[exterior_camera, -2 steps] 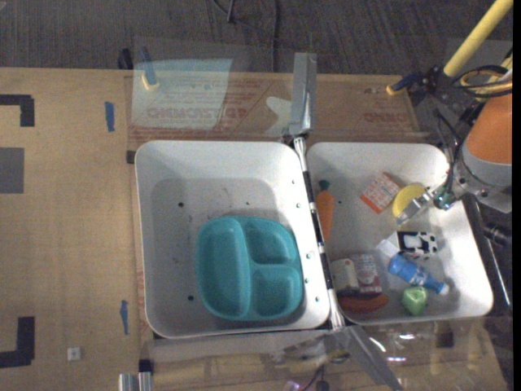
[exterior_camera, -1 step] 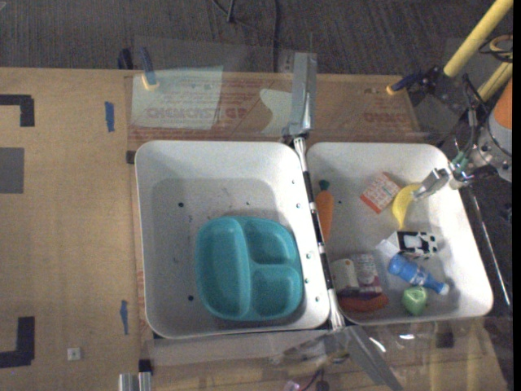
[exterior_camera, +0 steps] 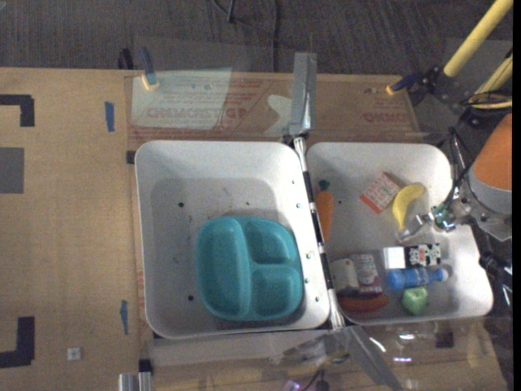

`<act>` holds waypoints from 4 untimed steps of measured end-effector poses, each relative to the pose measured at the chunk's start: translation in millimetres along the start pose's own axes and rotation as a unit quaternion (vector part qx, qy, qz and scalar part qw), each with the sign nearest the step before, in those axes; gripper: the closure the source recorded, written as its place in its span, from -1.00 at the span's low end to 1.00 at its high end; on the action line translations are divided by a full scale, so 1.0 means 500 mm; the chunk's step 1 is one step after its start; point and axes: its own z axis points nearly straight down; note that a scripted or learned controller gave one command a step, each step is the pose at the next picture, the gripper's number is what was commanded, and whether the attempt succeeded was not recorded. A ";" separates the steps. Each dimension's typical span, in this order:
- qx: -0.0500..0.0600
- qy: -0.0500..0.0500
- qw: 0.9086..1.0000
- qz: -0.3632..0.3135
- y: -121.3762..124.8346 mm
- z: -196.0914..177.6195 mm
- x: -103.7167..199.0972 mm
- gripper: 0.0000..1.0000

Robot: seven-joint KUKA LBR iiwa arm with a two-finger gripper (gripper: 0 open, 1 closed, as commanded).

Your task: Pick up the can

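you have the brown desk (exterior_camera: 65,218) under everything, carrying two shallow white bins side by side: the left white bin (exterior_camera: 163,186) holds one teal three-compartment plastic tray (exterior_camera: 248,269), and the right white bin (exterior_camera: 358,157) holds all the small things. the grey arm with the orange band (exterior_camera: 498,165) reaches in from the right, and its jaws (exterior_camera: 423,222) sit low over the right bin, just beside the lower end of one yellow banana (exterior_camera: 407,202); you cannot tell from this view whether they are apart or together, and nothing shows between them. the thing you want, the short can with a white and red label (exterior_camera: 356,274), looks to be lying on its side near the front left of the right bin, touching one dark red rounded thing (exterior_camera: 363,302) in front of it and well apart from the jaws. so judge the task as barely begun: the can is not yet lifted, and the reach, the closing and the lift are all left. counted around it, you also have one orange carrot (exterior_camera: 325,210) along the left wall, one small red and white carton (exterior_camera: 380,191), one black and white box (exterior_camera: 423,255), one blue bottle (exterior_camera: 413,278) and one green apple (exterior_camera: 415,300).
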 end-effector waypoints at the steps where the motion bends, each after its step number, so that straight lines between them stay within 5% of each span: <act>1: 0.001 0.002 1.000 -0.010 0.154 0.029 -0.032 -1.00; 2: 0.003 -0.001 0.999 0.050 0.233 -0.141 -0.066 -1.00; 3: 0.008 0.010 1.000 0.029 0.239 0.020 -0.044 -1.00; 4: -0.004 -0.002 1.000 0.026 0.249 -0.010 -0.050 1.00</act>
